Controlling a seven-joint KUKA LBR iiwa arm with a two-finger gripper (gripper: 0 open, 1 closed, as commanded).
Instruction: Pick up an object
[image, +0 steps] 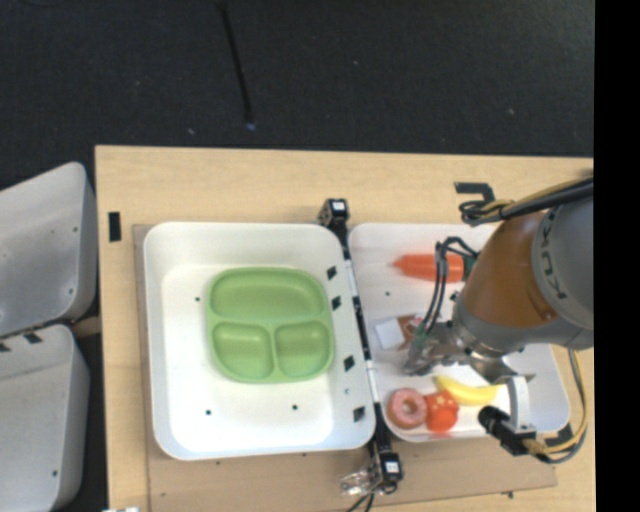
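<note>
My gripper (418, 357) hangs low in the right bin (375, 250), under the grey arm with its orange band. It sits over a small brown and white object (392, 330) near the bin's left wall. Just in front of it lie a pink donut (406, 406), a red tomato-like piece (441, 412) and a yellow banana (466, 390). An orange carrot (424, 266) lies at the back of the same bin, partly behind cables. The arm hides the bin's right half.
The left bin (170, 330) holds a green divided plate (270, 323). A ridge with black clips (352, 320) separates the two bins. Wooden bench shows around them, and white chairs stand off the left edge.
</note>
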